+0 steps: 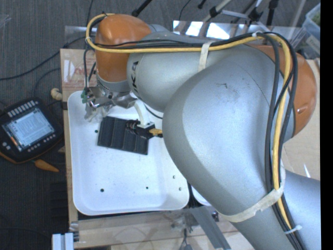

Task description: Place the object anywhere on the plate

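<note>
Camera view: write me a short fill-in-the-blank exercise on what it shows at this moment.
1. The gripper hangs over the far corner of the white ___.
2. The cable running along the grey arm is ___.
3. The handheld controller with a screen lies at the view's ___ edge.
Missing words: bin; yellow; left.

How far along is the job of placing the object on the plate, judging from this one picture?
Done: nothing can be confirmed, since the grey arm hides much of the scene, including part of the left bin. In hand: the gripper sits low at the left bin's far corner, close to its rim. Left: probably the placing itself, though that is only a guess from this view.
</note>
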Robot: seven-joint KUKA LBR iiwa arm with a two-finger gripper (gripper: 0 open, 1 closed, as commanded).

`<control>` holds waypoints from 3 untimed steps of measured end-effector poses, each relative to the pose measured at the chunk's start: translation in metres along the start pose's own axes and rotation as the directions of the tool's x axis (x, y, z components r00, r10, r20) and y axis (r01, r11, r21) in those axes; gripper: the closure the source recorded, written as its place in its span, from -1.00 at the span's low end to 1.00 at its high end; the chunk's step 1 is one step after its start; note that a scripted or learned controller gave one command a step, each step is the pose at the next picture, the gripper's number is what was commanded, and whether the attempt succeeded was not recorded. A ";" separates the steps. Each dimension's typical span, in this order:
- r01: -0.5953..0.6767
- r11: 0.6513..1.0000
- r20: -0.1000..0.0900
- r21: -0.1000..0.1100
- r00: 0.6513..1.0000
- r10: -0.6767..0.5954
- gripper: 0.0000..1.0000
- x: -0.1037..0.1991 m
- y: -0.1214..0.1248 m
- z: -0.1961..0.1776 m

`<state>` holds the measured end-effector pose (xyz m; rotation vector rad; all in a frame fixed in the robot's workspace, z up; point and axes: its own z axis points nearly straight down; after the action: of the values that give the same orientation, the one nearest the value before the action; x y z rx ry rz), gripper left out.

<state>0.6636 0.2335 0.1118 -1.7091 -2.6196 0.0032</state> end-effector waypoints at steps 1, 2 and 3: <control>0.446 0.895 0.016 -0.004 0.895 -0.446 1.00 -0.011 -0.001 -0.103; 0.531 0.847 0.013 -0.001 0.847 -0.531 1.00 0.033 -0.097 -0.101; 0.453 0.892 0.012 -0.002 0.892 -0.453 1.00 0.019 -0.043 -0.045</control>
<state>0.6174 0.2337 0.1574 -1.0563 -2.9567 0.0007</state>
